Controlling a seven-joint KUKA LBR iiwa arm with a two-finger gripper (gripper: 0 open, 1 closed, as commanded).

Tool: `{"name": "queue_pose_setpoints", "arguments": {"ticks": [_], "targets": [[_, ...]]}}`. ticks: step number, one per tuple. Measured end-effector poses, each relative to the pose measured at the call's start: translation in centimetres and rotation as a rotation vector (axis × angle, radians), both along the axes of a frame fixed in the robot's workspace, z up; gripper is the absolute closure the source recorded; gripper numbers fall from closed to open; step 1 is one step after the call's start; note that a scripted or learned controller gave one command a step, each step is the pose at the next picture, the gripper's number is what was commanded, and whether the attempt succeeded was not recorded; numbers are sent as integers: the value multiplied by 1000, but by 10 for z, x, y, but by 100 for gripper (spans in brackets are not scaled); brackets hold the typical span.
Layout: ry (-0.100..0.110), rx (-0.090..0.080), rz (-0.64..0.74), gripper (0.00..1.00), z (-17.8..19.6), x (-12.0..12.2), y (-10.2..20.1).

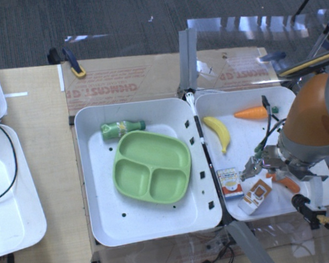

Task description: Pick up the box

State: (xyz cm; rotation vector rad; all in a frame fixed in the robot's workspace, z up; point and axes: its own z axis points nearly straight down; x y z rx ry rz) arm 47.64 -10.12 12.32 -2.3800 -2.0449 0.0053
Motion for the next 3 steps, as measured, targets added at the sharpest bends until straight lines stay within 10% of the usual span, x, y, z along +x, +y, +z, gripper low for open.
{"name": "queue_pose_setpoints", "arguments": {"ticks": [1, 2, 3], "targets": [[-9, -2, 110, 0, -28, 2, 6], [-14, -2, -126, 0, -27, 76, 2], [-13, -2, -126, 0, -27, 76, 2]]}}
